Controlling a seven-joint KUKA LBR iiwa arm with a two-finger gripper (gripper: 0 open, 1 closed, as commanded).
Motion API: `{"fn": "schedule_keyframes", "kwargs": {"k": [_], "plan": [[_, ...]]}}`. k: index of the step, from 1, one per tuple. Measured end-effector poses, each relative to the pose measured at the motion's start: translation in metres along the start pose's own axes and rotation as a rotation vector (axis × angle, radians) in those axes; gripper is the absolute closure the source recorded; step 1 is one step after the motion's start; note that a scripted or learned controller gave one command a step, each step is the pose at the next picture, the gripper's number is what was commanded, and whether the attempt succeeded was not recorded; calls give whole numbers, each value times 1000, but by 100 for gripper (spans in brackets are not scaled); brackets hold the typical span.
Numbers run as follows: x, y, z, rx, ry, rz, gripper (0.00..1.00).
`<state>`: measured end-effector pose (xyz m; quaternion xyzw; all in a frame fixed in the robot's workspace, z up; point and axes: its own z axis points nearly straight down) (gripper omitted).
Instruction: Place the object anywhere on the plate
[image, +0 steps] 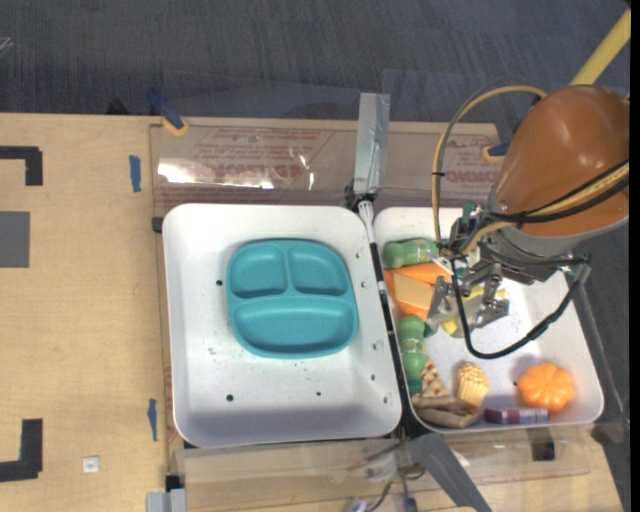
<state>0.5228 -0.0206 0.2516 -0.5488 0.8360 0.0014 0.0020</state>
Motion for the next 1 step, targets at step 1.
{"fn": "schedule_keyframes", "kwargs": {"k": [1], "plan": [[-71,-42,4,1,-2,-101,100]]}}
